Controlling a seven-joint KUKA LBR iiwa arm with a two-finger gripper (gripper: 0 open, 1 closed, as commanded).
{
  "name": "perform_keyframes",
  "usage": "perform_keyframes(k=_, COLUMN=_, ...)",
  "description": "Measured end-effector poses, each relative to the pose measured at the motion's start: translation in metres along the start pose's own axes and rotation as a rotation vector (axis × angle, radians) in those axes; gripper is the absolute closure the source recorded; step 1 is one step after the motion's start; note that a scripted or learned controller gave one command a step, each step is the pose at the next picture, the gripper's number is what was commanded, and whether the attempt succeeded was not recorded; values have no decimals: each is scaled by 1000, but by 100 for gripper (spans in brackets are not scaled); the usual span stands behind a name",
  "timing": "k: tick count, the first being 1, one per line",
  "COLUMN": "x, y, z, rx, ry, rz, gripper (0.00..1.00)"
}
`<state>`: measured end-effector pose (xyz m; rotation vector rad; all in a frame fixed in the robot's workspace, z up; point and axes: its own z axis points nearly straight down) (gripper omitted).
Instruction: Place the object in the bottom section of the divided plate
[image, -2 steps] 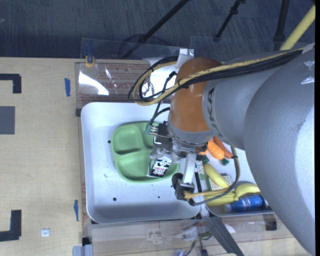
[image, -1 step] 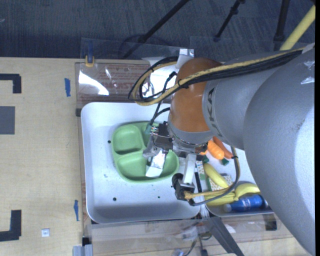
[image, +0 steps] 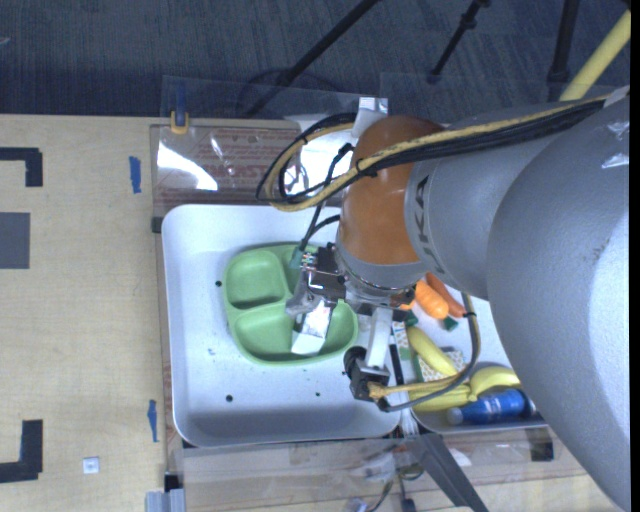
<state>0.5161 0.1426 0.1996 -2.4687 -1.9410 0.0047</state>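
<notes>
The pincer (image: 312, 312) hangs over the green divided plate (image: 255, 300), which lies in the left of the 2 white bins (image: 200, 390) on the tabletop (image: 70, 300). A small white object (image: 312, 330) sits right at its tips, above the plate's bottom section, apparently clamped between the fingers. In the right bin, bananas (image: 440, 360), an orange carrot-like piece (image: 436, 298) and a blue bottle (image: 495, 405) lie close together.
</notes>
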Motion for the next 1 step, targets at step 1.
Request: perform_keyframes(k=1, x=0, y=0, z=0, rx=0, ry=0, rz=0, gripper=0)
